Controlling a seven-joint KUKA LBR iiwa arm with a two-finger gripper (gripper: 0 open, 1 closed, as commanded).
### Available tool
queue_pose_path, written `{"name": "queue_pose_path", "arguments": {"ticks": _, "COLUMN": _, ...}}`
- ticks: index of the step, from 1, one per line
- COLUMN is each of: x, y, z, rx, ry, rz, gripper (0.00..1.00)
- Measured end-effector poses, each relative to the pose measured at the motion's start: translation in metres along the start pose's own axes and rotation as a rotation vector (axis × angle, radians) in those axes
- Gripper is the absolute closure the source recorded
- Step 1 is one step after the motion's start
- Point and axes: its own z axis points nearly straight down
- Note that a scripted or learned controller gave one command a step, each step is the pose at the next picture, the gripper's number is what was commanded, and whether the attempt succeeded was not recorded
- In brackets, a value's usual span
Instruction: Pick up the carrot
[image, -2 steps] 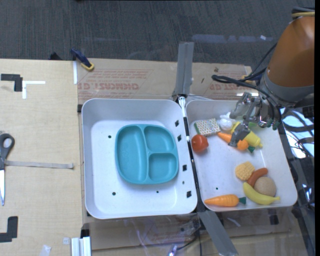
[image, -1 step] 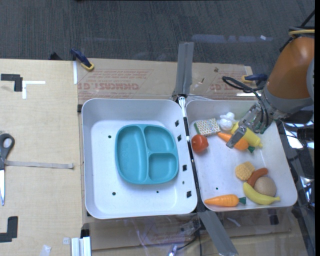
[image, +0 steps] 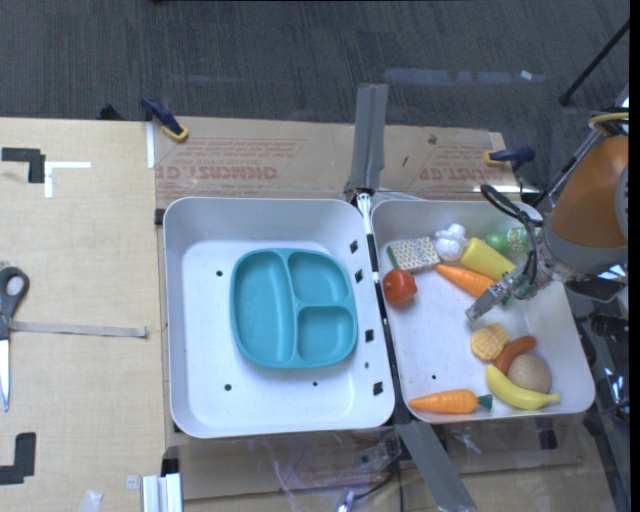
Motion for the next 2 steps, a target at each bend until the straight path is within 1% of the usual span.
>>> {"name": "queue_pose_path", "arguments": {"ticks": 1, "x": 0.0048, "y": 0.0508, "z": -0.0003, "rx": -0.001, "ry": -0.001, "rz": 0.201, "gripper": 0.0}}
{"name": "queue_pose_path", "arguments": {"ticks": 2, "x": 0.0047, "y": 0.0516, "z": -0.0102, "rx": 0.0, "ry": -0.003, "rz": 0.197, "gripper": 1.0}}
